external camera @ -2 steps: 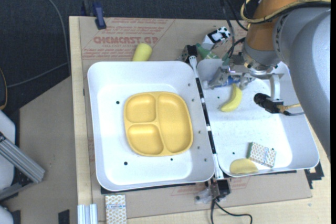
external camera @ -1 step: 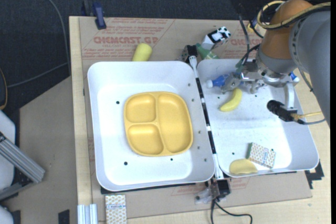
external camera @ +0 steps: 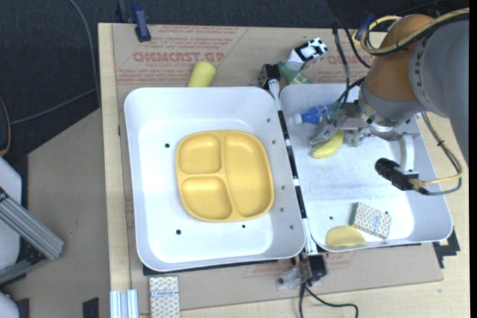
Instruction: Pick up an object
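The arm reaches in from the right, and its pincer (external camera: 333,132) is low inside the right bin (external camera: 417,227), at that bin's upper-left area. A small yellow banana-shaped object (external camera: 326,148) lies directly at the pincer's tips. Whether the tips are spread or closed cannot be told — the mechanism is seen from above as a cluster of metal parts, and the object is not clearly seen between them. Contact appears likely but cannot be confirmed.

Step in hand, as judged: the approach or grasp phase of the pick. No lift is evident, since the yellow object looks to rest on the bin floor.

Orientation of the object: its long axis runs diagonally, from lower left to upper right, with the upper-right end under the pincer and the lower-left end free, toward the divider between the bins.

Next move, as judged: the closing direction should cross the long axis — a grip along the axis would likely slip off the curved body. A straight vertical lift should follow closure.

Other items in the right bin: a blue object (external camera: 313,115) just beside the pincer, a patterned packet (external camera: 371,220) and a pale yellow piece (external camera: 344,237) near the front edge. The left bin (external camera: 149,182) holds a yellow divided plate (external camera: 223,175). A yellow cylinder (external camera: 201,74) lies on the tabletop (external camera: 171,48) behind the bins.
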Action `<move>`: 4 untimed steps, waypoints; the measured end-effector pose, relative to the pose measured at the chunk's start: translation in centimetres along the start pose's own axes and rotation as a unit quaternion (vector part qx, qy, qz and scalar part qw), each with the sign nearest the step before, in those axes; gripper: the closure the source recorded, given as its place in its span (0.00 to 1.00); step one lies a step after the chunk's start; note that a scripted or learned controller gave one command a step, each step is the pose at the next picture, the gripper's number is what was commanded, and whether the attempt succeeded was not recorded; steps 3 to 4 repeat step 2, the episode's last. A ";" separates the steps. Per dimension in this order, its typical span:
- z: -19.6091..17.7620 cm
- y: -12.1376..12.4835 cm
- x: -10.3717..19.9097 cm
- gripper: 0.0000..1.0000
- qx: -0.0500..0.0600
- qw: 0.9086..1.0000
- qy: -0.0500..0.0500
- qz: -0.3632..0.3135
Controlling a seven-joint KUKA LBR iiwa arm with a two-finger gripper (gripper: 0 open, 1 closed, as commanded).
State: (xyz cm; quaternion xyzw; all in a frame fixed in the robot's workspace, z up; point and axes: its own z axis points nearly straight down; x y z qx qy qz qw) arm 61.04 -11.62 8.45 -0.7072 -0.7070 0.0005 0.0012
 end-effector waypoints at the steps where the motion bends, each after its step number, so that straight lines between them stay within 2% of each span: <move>1: -1.0 0.0 0.0 1.00 -0.001 1.000 0.000 0.000; 2: -10.1 -5.3 7.9 1.00 -0.001 1.000 0.000 -0.001; 4: -10.1 -5.3 7.9 1.00 -0.001 1.000 0.000 -0.001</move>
